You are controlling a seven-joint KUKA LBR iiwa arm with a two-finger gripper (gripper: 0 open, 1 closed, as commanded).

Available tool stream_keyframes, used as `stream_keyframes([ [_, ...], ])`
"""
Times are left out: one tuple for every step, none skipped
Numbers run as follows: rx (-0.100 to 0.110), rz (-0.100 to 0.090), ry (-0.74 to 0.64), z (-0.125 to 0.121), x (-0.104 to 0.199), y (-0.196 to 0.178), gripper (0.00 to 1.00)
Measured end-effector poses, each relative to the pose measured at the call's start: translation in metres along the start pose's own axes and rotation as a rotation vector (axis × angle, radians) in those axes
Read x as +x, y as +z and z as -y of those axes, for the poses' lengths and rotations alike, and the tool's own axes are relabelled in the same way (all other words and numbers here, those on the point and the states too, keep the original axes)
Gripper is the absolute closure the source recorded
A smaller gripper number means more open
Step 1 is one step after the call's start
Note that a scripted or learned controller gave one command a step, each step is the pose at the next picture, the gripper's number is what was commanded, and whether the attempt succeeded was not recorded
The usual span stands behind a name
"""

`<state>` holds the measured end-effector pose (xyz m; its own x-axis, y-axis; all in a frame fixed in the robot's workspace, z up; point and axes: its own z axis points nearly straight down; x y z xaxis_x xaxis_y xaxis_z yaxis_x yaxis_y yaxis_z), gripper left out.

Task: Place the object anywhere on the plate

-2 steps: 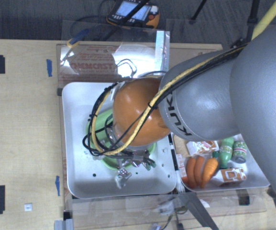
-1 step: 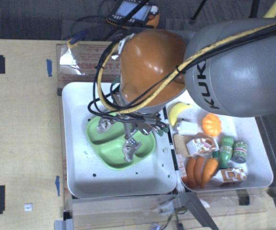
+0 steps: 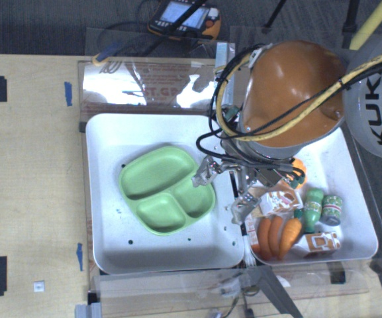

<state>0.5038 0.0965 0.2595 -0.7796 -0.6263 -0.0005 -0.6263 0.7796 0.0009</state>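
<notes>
A light green divided plate (image 3: 166, 189) lies in the left white bin (image 3: 104, 177), with nothing on it. My gripper (image 3: 225, 189) hangs below the orange wrist band, over the wall between the two bins and just off the plate's right edge. One fingertip (image 3: 207, 172) is at the plate's right rim and the other (image 3: 242, 207) is over the right bin's near-left corner. The gripper is open, and I see nothing between the fingers. The loose objects lie in the right bin (image 3: 356, 197), beside and below the gripper.
In the right bin lie two orange carrots (image 3: 278, 236), two green bottles (image 3: 322, 207), a small printed carton (image 3: 280, 201), another carton (image 3: 321, 242) and an orange item (image 3: 299, 171) partly under the arm. Cables loop around the wrist.
</notes>
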Motion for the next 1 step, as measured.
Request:
stream_keyframes([
  [0.002, 0.005, -0.061, 0.0287, 0.0011, -0.0687, 0.00],
])
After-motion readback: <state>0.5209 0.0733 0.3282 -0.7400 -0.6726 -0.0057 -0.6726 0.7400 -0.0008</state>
